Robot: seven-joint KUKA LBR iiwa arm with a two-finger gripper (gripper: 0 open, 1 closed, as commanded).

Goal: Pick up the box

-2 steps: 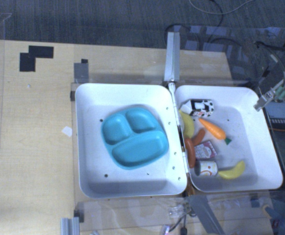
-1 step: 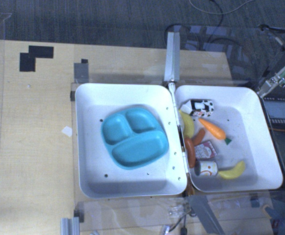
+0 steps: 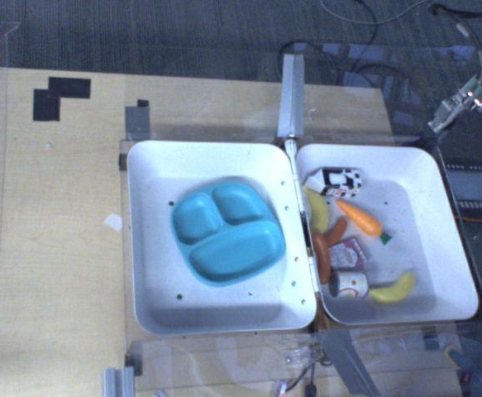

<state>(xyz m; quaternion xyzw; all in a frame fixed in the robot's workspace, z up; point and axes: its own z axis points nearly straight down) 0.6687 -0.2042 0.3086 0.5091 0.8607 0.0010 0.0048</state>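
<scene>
Right bin (image 3: 439, 188) holds box (image 3: 348, 255) beside sausage (image 3: 323, 251).

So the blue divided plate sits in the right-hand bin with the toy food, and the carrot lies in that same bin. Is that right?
Not quite. The camera view shows the blue divided plate in the left bin, alone. The carrot does lie in the right bin with the other toy food.

Two bins (image 3: 141, 222), one plate (image 3: 226, 231), two bananas (image 3: 392, 289).

Claw (image 3: 472, 98) high at far right edge.
</scene>
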